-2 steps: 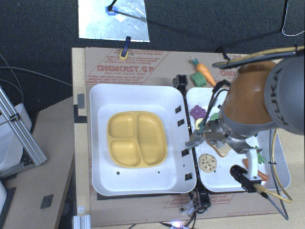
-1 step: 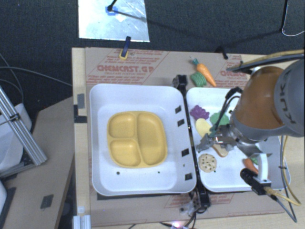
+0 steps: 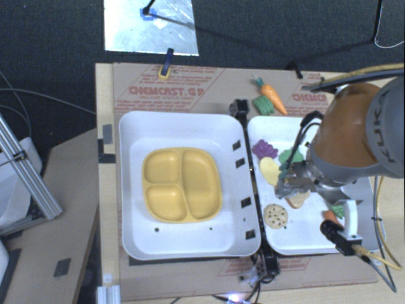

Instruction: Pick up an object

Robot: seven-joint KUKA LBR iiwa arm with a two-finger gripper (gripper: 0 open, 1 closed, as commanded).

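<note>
Claw [image 3: 292,185] low in right bin [image 3: 304,246], over bread slice [image 3: 297,199]; grip state unclear. Cookie [image 3: 275,216], grapes [image 3: 264,149] nearby. Yellow tray [image 3: 182,184] in left bin [image 3: 133,170].

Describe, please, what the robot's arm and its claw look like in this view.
The arm is bulky and rounded, light grey with a broad orange band above the wrist and dark lettering on the grey shell. A black cable loops along its side. The claw is a compact block of dark grey metal parts, too cluttered to make out finer details.
</note>
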